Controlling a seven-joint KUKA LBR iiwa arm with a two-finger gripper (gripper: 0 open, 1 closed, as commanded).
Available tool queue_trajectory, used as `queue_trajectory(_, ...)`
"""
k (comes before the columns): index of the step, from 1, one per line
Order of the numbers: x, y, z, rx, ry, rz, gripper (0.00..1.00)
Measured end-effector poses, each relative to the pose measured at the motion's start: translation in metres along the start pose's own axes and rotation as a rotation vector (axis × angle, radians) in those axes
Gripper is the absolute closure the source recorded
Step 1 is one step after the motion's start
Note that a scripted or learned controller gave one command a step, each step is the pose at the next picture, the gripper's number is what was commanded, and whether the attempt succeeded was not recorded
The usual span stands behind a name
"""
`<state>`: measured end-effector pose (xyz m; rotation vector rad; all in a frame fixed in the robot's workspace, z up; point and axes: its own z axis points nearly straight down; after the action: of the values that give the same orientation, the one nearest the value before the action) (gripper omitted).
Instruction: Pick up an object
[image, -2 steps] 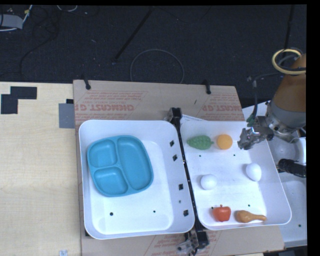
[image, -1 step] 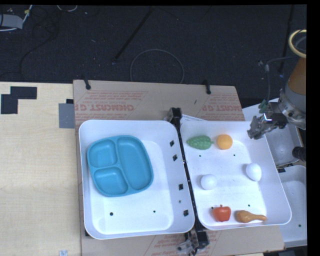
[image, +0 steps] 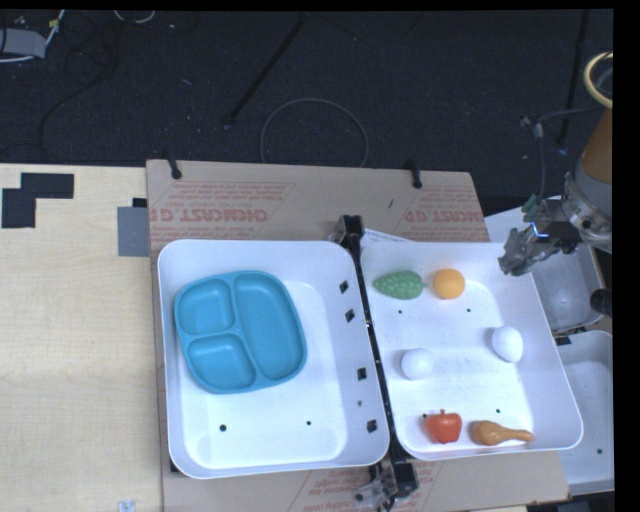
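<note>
Hovering over the right bin's (image: 560, 390) far right rim, the gripper (image: 522, 250) holds nothing, its opening impossible to judge. Inside lie a green piece (image: 399, 285), orange ball (image: 449, 283), 2 white eggs (image: 417, 363), red apple (image: 443, 427) and drumstick (image: 498, 433). The cardboard's (image: 300, 205) red printing is unreadable.

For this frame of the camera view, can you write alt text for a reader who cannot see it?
The gripper hangs at the right bin's upper right edge, above an orange, green fruit, two white eggs, a red apple and a drumstick. The left bin holds a blue divided plate.
</note>
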<state>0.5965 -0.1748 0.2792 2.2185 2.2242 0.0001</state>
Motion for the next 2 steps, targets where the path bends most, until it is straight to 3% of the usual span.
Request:
queue_trajectory(1, 0.055, -0.011, 0.009, 0.004, 0.003, -0.001, 1.0)
queue_trajectory(2, 0.102, -0.002, 0.022, 0.004, 0.001, 0.0, 1.0)
